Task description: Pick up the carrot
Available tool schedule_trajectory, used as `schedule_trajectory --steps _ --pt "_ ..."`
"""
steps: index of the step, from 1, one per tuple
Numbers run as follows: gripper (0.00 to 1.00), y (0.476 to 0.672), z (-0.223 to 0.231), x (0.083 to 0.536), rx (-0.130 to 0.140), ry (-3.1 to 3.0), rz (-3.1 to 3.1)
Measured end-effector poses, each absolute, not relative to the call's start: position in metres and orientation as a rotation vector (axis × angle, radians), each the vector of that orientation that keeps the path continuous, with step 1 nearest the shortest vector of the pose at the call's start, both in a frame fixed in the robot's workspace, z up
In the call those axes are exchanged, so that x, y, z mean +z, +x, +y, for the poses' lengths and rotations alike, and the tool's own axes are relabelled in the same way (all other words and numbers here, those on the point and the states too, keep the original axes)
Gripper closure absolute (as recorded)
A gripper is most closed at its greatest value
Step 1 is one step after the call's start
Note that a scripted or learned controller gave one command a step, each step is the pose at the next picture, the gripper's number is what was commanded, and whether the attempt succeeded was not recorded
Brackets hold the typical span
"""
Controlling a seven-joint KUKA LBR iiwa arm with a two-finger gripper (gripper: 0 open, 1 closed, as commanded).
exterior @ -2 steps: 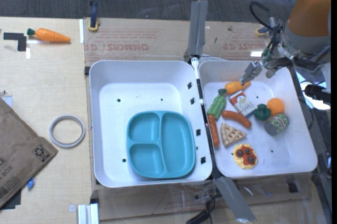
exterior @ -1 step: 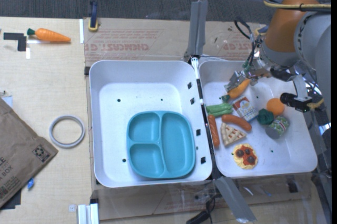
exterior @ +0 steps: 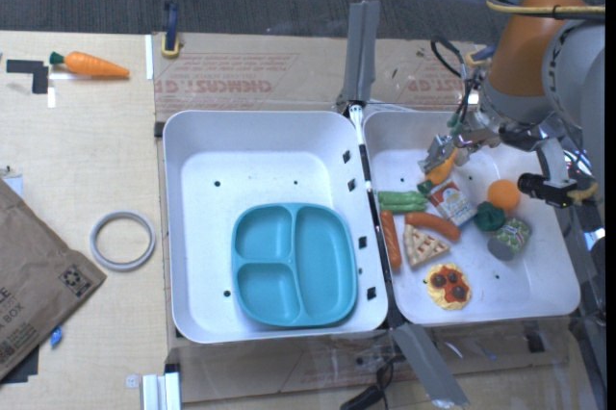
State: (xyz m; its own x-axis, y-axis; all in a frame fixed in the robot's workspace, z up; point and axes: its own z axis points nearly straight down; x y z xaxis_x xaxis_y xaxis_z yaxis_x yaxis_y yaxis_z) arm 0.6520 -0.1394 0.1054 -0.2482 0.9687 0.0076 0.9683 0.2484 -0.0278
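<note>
Fingers (exterior: 441, 158) closed on the carrot (exterior: 442, 170), above right bin (exterior: 568, 288)

Two white bins (exterior: 183, 206) sit on a pale wood bench (exterior: 77, 158). In the left bin lies a turquoise three-compartment plate (exterior: 294, 266). The right bin (exterior: 539, 297) holds a green bean pod (exterior: 401, 200), a red-orange sausage (exterior: 390, 238), a tan waffle-patterned slice (exterior: 423, 246), a yellow pizza with red dots (exterior: 449, 286), an orange fruit (exterior: 502, 193) and an orange carrot (exterior: 440, 169). Near the bench's far left corner lies another orange carrot with a green top (exterior: 89, 64). The arm (exterior: 539, 42) is grey with an orange band.
</note>
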Motion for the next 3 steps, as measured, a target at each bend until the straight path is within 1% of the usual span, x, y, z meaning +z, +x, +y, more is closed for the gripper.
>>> schedule_trajectory --steps 1,2,3 --pt "1.0 0.637 -0.055 0.222 0.0 -1.937 -2.475" --pt "0.0 0.637 -0.056 0.221 0.001 -1.937 -2.474" --pt "0.0 0.602 -0.102 0.164 0.004 -2.088 -2.344"
